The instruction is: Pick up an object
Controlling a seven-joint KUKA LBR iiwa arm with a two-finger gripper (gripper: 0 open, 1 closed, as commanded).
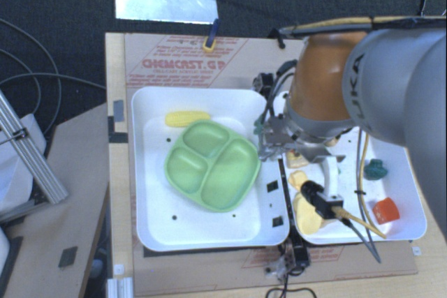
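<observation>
Green and 3-sectioned, the plate [211,165] lies in the left bin [150,220], with a yellow corn cob [187,118] just beside its upper edge. The arm [363,80] hangs over the divide between the 2 bins. Its pincer [279,146] sits low near the plate's right rim (spread or pressed together, I cannot tell). In the right bin [412,220] lie a teal piece [376,169], a red block [385,210] and a yellow object [307,214].

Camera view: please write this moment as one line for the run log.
arm: over right bin | left bin: green plate, yellow corn | right bin: red block, teal piece | grasp: none seen
</observation>
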